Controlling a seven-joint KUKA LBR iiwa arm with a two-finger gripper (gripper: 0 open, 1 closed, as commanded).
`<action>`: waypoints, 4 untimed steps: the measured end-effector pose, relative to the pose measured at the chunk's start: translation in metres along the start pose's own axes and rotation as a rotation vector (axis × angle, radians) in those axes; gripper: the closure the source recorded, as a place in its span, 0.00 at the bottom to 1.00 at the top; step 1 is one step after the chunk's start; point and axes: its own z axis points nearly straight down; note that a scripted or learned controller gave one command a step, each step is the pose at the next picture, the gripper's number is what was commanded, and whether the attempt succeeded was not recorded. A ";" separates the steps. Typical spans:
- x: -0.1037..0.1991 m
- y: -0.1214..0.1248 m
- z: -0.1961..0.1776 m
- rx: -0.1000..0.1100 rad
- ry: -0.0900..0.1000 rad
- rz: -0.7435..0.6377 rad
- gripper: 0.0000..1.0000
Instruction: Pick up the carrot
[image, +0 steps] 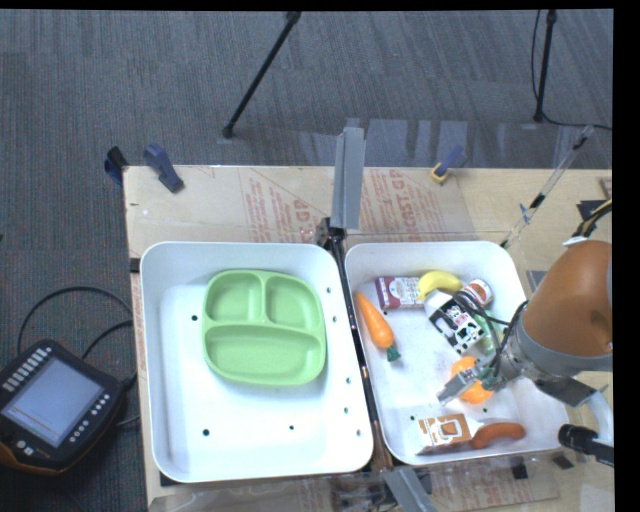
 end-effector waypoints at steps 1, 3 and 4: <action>0.047 0.030 -0.001 -0.008 -0.004 0.313 0.00; 0.017 0.070 -0.076 0.031 0.019 0.347 0.00; -0.012 -0.014 -0.015 0.028 0.023 0.181 0.00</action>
